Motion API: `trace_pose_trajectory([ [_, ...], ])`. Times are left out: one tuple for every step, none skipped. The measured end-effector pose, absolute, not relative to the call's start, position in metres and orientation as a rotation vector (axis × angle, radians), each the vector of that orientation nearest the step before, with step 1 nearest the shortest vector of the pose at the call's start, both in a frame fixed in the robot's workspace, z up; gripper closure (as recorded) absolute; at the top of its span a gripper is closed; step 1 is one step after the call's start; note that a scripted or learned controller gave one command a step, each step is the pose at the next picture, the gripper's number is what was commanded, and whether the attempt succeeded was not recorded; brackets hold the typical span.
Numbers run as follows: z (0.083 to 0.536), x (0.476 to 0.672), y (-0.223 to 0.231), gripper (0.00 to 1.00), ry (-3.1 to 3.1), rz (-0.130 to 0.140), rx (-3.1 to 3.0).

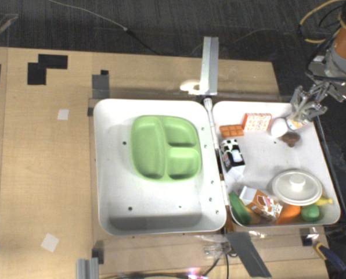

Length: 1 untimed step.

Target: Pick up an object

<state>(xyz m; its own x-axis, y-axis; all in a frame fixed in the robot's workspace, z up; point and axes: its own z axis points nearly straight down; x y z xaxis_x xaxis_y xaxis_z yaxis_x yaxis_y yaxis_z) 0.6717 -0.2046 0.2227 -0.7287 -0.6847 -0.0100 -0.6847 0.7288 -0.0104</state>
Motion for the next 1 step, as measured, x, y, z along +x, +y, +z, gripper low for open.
trace_pose_trajectory([
  [0.1715,0.6152,-0.1792,1.00,2.829,-0.002,-1.353],
])
